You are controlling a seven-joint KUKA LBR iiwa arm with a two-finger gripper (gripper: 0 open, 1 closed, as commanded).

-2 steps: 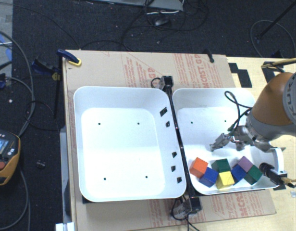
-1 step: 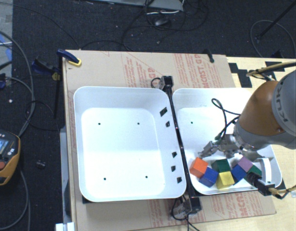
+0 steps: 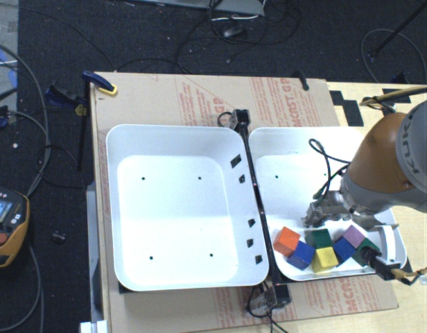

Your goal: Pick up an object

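Observation:
Several small blocks lie huddled at the near edge of the right bin (image 3: 290,161): an orange block (image 3: 287,241), a blue one (image 3: 301,254), a yellow one (image 3: 325,258), a green one (image 3: 319,238), a purple one (image 3: 353,237) and a dark green one (image 3: 368,248). The arm (image 3: 387,161) reaches in from the right, its orange band above the wrist. My gripper (image 3: 319,216) is low in the right bin, just above the green block and to the right of the orange block.
The left bin (image 3: 123,151) stands beside the right one, separated by a black divider strip (image 3: 251,186). A black cable (image 3: 324,159) loops over the right bin's floor. Both bins rest on a cardboard sheet (image 3: 199,96).

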